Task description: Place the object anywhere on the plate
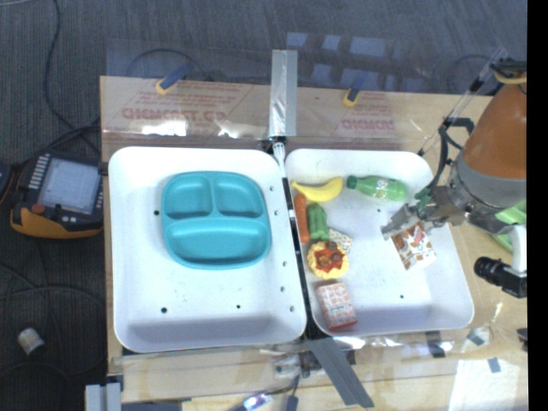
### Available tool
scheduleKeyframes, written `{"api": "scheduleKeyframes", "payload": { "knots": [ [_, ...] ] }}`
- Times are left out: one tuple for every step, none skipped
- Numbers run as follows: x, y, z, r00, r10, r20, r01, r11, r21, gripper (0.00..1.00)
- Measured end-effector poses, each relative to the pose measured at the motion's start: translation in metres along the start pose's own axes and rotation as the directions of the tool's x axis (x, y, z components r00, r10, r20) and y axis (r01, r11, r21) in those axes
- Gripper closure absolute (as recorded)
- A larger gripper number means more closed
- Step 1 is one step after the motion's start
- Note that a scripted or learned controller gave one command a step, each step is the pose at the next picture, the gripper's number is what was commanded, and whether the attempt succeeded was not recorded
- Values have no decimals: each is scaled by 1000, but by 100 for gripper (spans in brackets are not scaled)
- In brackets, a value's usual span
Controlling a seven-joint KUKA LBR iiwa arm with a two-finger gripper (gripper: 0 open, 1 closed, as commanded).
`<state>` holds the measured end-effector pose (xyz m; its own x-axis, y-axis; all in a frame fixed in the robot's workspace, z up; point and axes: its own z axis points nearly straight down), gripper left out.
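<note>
Teal plate sits in the left bin. Over in the right bin, the tool hangs right over a red-and-white packet; can't tell if it's open or gripping.

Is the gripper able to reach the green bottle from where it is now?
Probably yes. The gripper sits in the right bin just below the green bottle, with bare white floor between them and nothing lying on the bottle.
</note>
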<state>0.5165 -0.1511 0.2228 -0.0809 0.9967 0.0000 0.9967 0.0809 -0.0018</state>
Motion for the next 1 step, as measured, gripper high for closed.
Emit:
{"api": "scheduleKeyframes", "payload": {
  "knots": [
    [75, 31, 31, 970, -245, -1, 245, 970, 2, 100]
  ]
}}
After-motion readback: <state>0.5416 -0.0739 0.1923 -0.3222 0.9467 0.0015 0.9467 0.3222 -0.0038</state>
